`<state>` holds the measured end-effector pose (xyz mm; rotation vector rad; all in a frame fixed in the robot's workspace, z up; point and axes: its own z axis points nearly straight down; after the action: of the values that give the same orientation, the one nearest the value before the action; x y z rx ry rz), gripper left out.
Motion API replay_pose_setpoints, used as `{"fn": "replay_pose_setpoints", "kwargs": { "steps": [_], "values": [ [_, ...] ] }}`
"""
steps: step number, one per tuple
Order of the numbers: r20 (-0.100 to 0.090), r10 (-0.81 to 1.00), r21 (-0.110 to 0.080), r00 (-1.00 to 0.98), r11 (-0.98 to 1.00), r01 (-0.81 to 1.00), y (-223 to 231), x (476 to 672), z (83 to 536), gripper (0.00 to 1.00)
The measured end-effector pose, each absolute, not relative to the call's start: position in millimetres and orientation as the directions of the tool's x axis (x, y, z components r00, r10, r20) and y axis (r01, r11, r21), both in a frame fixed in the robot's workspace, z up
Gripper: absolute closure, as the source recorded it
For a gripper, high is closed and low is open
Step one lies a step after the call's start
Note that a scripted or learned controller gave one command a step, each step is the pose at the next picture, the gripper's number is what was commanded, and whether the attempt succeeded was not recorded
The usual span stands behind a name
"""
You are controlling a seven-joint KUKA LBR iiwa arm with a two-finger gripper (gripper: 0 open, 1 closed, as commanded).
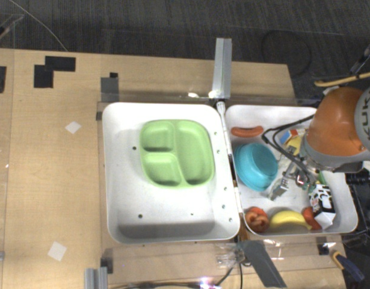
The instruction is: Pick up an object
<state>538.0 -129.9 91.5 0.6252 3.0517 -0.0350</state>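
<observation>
Tool (280, 188): lowered into the right bin (347, 221), just right of the blue bowl (255, 165); whether its tips are spread or pressed together cannot be told. Banana (289, 219): just below the tool. Apple (257, 219): below and left. Hot dog (247, 131): above and left, by the far wall. Black-and-white carton (322, 200): right. Green divided tray (175, 153): in the left bin (121, 179), well left.
</observation>
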Motion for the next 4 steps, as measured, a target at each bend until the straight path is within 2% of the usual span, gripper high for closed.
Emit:
{"fn": "replay_pose_setpoints", "kwargs": {
  "steps": [1, 2, 3, 4],
  "values": [
    [-0.016, 0.388, 0.0, -0.922, 0.922, 0.388, -125.1, 598.5, 89.1, 0.0],
    [-0.029, 0.381, 0.004, -0.924, 0.924, 0.381, -123.1, 602.9, 104.1, 1.0],
    [-0.012, 0.512, 0.007, -0.859, 0.859, 0.512, -78.4, 628.4, 189.6, 1.0],
    [-0.012, 0.461, 0.001, -0.887, 0.887, 0.461, -159.4, 612.6, 218.6, 1.0]
  ]
}}
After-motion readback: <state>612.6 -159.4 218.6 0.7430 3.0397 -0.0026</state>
